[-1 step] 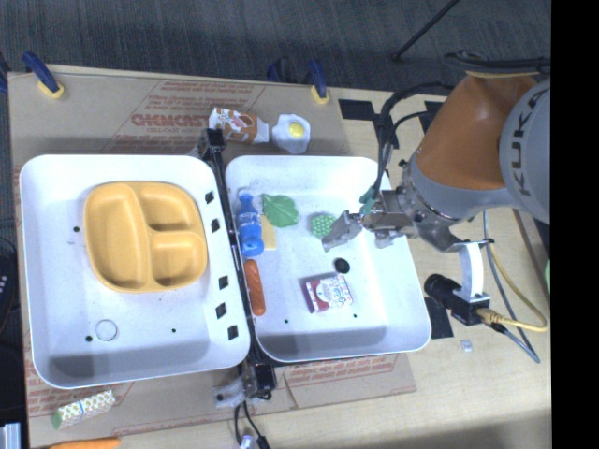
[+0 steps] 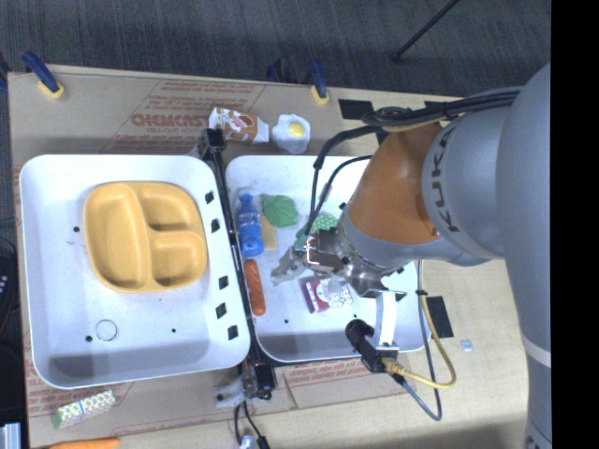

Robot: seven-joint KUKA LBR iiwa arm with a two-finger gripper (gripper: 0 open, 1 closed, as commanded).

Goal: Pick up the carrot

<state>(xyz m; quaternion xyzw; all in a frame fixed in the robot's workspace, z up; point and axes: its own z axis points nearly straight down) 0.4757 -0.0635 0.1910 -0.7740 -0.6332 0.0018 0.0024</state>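
Carrot [image 2: 254, 288] laid along right bin's [image 2: 281, 344] 9 o'clock wall, blue bottle [image 2: 249, 224] at its 12 o'clock, red packet [image 2: 323, 296] at 3 o'clock, arm bent over bin, claw [image 2: 292, 263] seen empty, spread narrow, beside carrot.

Left white bin [image 2: 56, 344]: holds a yellow divided tray [image 2: 145, 234], three compartments, lying toward the bin's 12 o'clock half.

Right white bin [image 2: 281, 346]: a blue bottle [image 2: 249, 224] against the wall at 9 o'clock; a green leafy item [image 2: 279, 210] just beside it at its 3 o'clock; a red-and-white packet [image 2: 326, 296] nearer 6 o'clock.

Cardboard sheet [image 2: 140, 101] under both bins: printed red lettering; a small brown-and-white carton [image 2: 234, 124] and a white-and-yellow item [image 2: 292, 133] at the bins' 12 o'clock. Blue clamps [image 2: 43, 73] on the cardboard's far edge.
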